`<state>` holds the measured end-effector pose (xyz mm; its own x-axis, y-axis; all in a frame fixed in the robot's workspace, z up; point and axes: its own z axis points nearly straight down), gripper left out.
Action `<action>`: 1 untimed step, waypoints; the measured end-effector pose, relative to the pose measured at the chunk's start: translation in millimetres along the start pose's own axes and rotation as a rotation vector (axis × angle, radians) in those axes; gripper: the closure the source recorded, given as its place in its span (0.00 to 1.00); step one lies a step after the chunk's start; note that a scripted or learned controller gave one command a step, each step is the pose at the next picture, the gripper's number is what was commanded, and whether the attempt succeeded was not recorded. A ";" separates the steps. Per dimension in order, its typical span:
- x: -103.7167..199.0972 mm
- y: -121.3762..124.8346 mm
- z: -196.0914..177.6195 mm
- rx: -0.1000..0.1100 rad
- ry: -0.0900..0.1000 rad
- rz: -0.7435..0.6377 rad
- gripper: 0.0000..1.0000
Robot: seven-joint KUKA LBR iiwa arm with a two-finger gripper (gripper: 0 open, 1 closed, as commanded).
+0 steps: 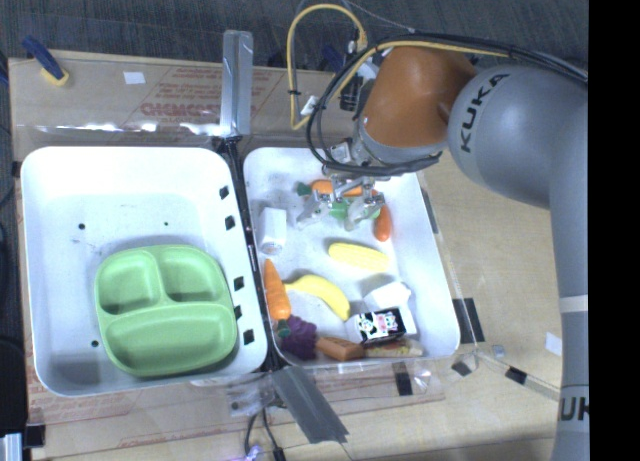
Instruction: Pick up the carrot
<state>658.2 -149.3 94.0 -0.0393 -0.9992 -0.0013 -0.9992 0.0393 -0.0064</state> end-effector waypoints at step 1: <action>-1.1 -4.0 -16.6 0.012 0.001 -0.004 1.00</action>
<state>662.2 -148.4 110.7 -0.0355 -0.9994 -0.0003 -0.9992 0.0355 -0.0183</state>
